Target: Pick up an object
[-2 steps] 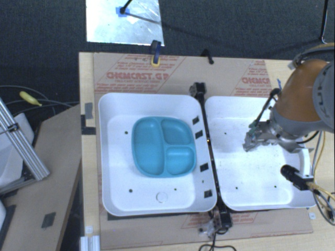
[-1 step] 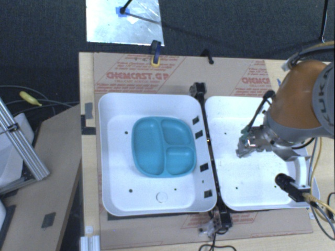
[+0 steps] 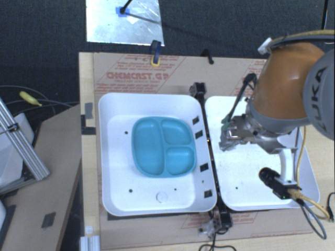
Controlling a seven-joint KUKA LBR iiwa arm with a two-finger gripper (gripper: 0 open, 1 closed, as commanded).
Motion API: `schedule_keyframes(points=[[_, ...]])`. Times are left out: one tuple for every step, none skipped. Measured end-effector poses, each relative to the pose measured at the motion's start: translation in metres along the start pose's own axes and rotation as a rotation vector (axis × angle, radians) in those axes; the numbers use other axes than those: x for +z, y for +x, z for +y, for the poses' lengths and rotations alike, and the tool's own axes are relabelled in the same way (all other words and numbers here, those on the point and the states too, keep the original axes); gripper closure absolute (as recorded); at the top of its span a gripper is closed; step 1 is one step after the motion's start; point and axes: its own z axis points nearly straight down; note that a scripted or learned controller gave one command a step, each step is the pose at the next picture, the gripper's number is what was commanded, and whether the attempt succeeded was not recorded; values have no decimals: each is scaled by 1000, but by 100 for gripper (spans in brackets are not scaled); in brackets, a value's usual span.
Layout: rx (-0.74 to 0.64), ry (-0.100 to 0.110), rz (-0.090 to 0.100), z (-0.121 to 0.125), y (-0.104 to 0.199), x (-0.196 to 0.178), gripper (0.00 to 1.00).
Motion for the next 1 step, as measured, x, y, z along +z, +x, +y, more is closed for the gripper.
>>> schedule_keyframes(points=[[1,-3,0,1,66,-88,100]])
